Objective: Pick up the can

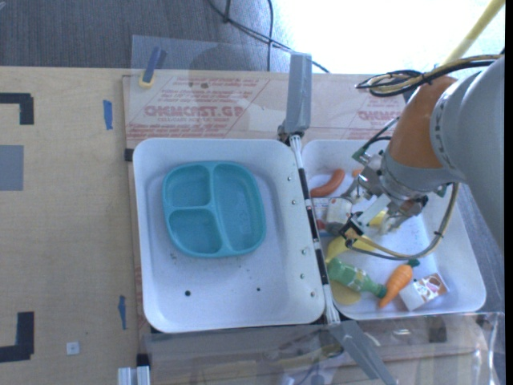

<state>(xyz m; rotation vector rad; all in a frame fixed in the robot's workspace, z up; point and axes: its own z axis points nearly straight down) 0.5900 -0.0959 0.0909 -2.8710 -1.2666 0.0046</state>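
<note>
The claw (370, 215) hung low over the left part of the right-hand shallow white bin (465, 275); whether its fingers were spread or pressed together could not be told, since wrist and cabling obscured them. The small pale cylindrical can (337, 210) lay just beside the claw, toward the divider, near the orange-red sausage-shaped toy (327, 184). The principal risk was judged to be a missed or glancing grasp: the can lay crowded against the bin wall and neighbouring items, so a finger could land on its top or push it aside. A second risk was closure on the wrong item, as the green toy bottle (354, 277) and orange toy carrot (394, 284) lay near. The grey arm with its orange band (421, 127) reached in from the right, wrist pitched downward, looped cables (401, 251) trailing over the bin. The turquoise divided plastic plate (214, 208) rested in the left-hand white bin (160, 295), well apart.
</note>
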